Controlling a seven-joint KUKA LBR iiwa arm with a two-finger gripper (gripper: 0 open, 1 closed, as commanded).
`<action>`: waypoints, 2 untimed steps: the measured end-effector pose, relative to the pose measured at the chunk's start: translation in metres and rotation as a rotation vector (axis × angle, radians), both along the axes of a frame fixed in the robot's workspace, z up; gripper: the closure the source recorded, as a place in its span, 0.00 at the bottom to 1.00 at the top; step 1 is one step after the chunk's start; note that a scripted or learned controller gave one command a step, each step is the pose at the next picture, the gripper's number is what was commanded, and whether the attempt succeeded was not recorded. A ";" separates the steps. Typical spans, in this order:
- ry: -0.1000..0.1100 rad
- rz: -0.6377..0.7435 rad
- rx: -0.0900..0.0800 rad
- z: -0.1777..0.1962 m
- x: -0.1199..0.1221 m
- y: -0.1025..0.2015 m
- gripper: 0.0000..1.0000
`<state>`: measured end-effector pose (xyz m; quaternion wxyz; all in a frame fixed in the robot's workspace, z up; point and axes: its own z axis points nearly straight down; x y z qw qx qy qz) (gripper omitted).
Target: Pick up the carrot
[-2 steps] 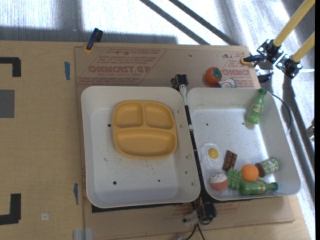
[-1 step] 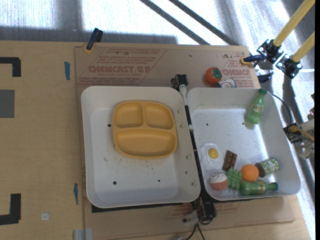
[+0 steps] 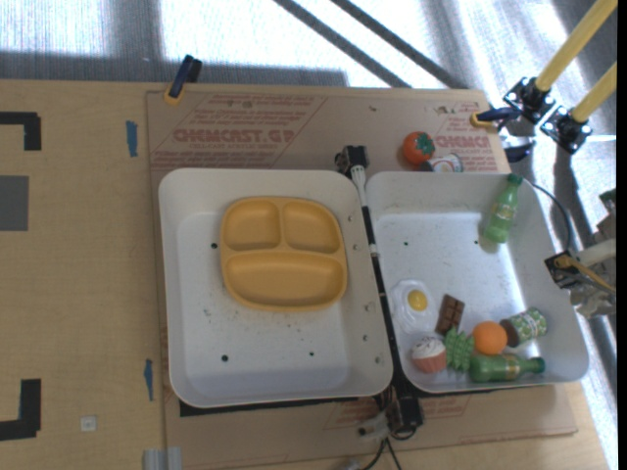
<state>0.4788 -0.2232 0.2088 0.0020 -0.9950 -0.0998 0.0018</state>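
The carrot (image 3: 478,340) lies in the right bin's (image 3: 558,292) near corner; a green bottle (image 3: 504,366) touches it in front, a can (image 3: 524,325), cupcake (image 3: 428,354), chocolate (image 3: 450,313) and egg (image 3: 414,300) crowd beside.

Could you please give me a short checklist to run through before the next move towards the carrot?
1. Carrot found: ok. The carrot lies in the right bin, near its front right corner.
2. Top uncovered: ok. Nothing lies over it.
3. Free space beside it: not ok. The lying green bottle and a small jar crowd it.
4. Which way it lies: cannot tell. The leafy green piece beside it may be its top.
5. Yellow plate out of the way: ok. It is in the left bin.
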 end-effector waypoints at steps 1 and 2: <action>-0.005 0.306 -0.004 0.095 0.001 -0.001 1.00; 0.000 0.002 0.000 0.029 0.000 0.000 1.00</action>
